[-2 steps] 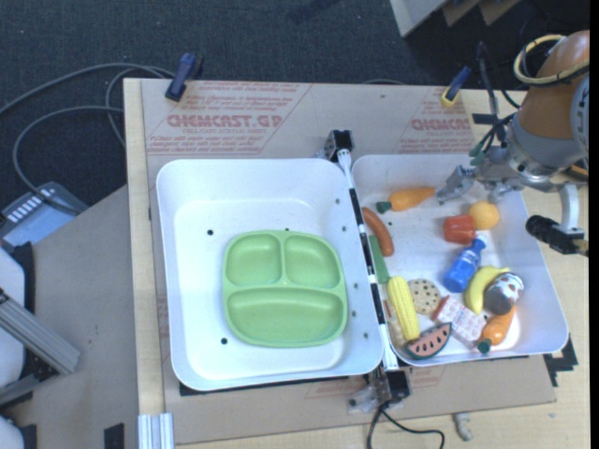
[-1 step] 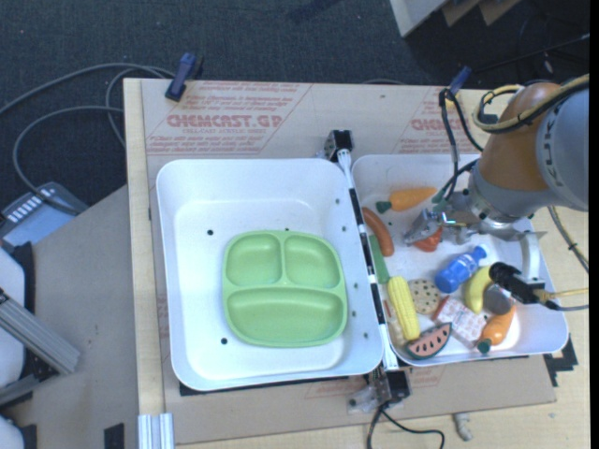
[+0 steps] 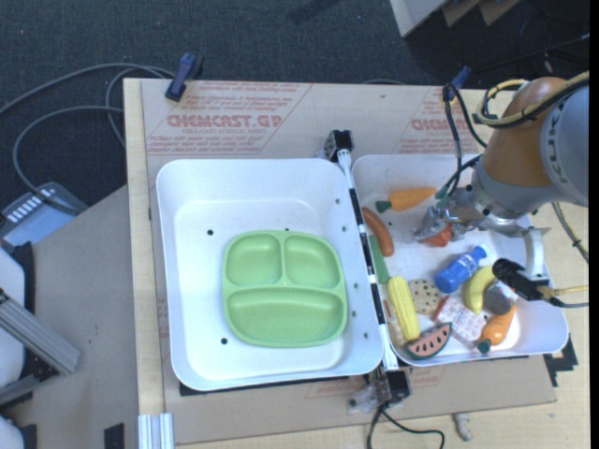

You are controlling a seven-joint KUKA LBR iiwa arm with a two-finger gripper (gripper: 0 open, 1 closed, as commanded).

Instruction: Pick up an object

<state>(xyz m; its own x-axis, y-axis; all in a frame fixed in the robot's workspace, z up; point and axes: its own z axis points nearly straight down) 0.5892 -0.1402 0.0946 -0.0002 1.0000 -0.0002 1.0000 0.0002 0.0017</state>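
Bench board (image 3: pixel 234 120) reads "CHEMCAST GP" in red letters.

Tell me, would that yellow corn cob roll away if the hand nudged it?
Probably a little. The corn cob looks rounded and long, so a sideways push could roll it. It lies against the bin's left wall with the cracker close beside it, which should stop it soon. It looks like stiff, light toy plastic.

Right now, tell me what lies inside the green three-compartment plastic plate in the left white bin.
Nothing lies on the green three-compartment plastic plate: all three compartments show bare. It rests flat on the left white bin's floor, and the floor beneath it is covered.
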